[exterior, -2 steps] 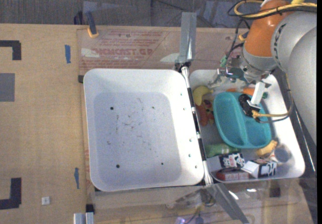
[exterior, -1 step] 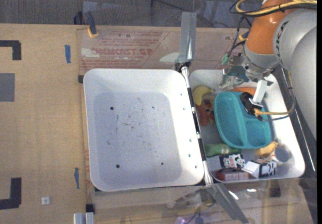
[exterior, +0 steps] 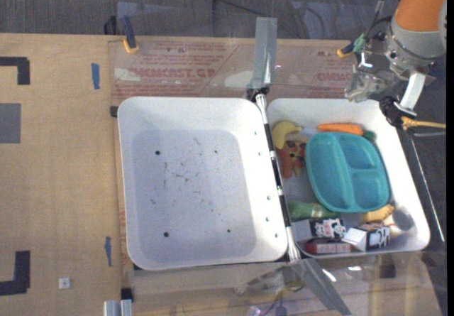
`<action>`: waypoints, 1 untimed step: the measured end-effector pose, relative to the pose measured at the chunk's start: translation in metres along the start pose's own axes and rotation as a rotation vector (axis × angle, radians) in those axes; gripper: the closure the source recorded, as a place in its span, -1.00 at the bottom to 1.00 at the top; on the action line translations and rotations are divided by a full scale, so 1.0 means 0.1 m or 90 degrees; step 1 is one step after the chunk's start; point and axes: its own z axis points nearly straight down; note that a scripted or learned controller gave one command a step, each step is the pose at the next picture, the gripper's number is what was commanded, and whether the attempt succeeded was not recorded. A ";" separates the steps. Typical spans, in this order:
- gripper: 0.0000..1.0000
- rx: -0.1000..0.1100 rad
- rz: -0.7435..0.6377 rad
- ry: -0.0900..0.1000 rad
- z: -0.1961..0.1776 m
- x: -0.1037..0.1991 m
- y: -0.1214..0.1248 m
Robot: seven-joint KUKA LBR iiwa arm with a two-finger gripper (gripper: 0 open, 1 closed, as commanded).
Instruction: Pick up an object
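Note:
The right bin (exterior: 417, 197) holds a teal divided tray (exterior: 349, 171), a yellow banana (exterior: 284, 131), an orange carrot (exterior: 340, 128), a brown-red toy (exterior: 292, 158), a green item (exterior: 309, 209) and small black-and-white cartons (exterior: 328, 229) along its front. My gripper (exterior: 363, 87) hangs above the far edge of the right bin, over the bench just behind the carrot. Nothing shows between its fingers.
The left bin (exterior: 195, 180) stands beside the right one, with only specks on its floor. A metal divider post (exterior: 264, 59) rises behind the seam between the bins. Wooden bench surface (exterior: 53, 165) extends to the left.

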 end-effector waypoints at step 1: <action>-1.00 0.000 0.000 0.000 0.00 0.01 0.00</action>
